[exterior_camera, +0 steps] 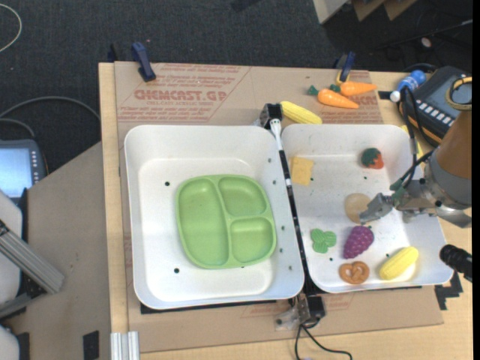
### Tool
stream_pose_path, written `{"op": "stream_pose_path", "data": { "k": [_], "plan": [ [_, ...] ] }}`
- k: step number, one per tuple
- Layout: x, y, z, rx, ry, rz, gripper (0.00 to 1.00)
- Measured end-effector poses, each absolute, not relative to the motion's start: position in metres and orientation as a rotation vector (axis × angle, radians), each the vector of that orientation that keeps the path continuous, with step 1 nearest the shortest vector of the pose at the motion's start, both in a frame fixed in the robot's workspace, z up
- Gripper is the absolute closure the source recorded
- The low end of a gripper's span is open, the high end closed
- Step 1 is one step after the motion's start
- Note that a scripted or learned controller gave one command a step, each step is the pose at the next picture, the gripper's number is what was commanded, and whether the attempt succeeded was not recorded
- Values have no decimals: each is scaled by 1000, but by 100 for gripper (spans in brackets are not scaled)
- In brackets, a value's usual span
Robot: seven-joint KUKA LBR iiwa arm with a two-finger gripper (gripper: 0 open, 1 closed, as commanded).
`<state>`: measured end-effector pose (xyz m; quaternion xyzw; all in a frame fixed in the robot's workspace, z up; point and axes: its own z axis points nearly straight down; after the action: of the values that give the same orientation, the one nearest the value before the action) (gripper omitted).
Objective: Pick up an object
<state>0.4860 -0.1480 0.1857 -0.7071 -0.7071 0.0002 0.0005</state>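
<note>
While the gripper [373, 210], jaws unreadable, hovers at centre-right over a tan disc [355, 205], the right bin [330, 133] has bare floor toward its upper rim

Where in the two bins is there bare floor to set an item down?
Left bin: white margin around the green divided plate. Right bin: bare patch between the cheese wedge and the strawberry. Its near end is crowded with toy food beside the gripper.

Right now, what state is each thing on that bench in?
Green divided plate: flat in the left bin, nothing on it.
Purple grapes: lying loose in the right bin.
Yellow corn: lying loose, near corner.
Pretzel: flat beside the grapes.
Gripper: low over a tan round piece.
</note>
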Motion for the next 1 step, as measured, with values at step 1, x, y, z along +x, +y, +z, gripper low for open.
{"op": "stream_pose_path", "data": {
  "k": [1],
  "plan": [
    [514, -56, 392, -2220, -2245, -24, 0]
  ]
}}
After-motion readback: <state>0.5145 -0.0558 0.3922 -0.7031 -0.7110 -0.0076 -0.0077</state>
